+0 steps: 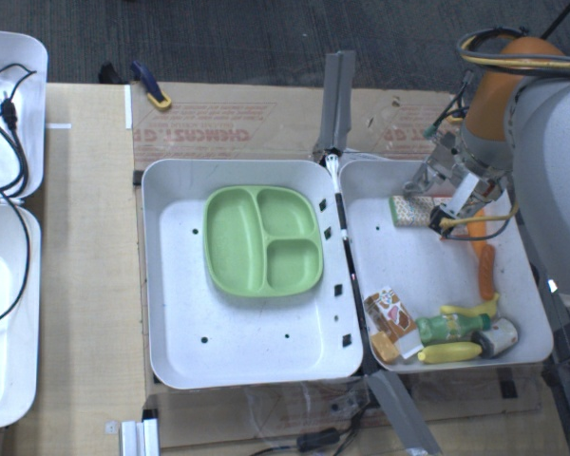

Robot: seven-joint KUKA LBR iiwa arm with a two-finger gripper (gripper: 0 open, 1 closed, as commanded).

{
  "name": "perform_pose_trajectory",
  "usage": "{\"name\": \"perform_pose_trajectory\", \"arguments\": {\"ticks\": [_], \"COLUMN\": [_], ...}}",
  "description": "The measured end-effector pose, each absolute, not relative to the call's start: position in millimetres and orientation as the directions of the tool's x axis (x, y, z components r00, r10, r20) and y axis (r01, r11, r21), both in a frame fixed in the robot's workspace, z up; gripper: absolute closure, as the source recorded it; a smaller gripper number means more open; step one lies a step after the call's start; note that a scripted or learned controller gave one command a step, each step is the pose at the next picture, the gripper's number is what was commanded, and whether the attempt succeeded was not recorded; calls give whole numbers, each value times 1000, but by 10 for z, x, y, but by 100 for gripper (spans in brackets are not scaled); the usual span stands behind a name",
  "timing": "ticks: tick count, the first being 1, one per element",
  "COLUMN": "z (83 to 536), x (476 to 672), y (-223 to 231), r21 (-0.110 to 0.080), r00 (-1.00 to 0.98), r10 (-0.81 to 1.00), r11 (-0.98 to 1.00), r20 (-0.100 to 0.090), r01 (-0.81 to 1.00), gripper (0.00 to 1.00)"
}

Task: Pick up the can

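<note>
The can (499, 336), a grey cylinder lying on its side, rests at about four o'clock in the right bin (427, 264) beside a green bottle (446, 328) and two bananas (451, 352), while the gripper (444, 190) hangs well apart from it at the bin's twelve o'clock, near a small flat packet (410, 211); how far the tool is opened cannot be told, and nothing is seen in its hold. By this the pick seems not yet begun, with the reach, the close and the lift all left. The bins sit on a wooden bench (85, 255) with cardboard (228, 126) at its twelve o'clock edge, the left bin (171, 331) bears a green divided plate (263, 240), and dark carpet (266, 17) lies beyond.
</note>
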State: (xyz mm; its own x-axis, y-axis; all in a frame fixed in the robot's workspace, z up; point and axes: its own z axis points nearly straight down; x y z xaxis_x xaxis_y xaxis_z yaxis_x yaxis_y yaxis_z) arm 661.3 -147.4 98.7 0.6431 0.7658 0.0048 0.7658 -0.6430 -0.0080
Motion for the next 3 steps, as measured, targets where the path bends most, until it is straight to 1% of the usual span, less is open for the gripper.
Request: {"name": "perform_pose_trajectory", "arguments": {"ticks": [1, 2, 3], "z": [1104, 1098, 982], "x": [6635, 6628, 6002], "y": [-1506, -1508, -1736], "r21": [8, 6, 10], "r00": [643, 643, 482], "r10": [766, 766, 876], "r11": [-643, -643, -482], "r20": [5, 3, 5], "r01": [766, 766, 876], "gripper": [100, 0, 0]}}
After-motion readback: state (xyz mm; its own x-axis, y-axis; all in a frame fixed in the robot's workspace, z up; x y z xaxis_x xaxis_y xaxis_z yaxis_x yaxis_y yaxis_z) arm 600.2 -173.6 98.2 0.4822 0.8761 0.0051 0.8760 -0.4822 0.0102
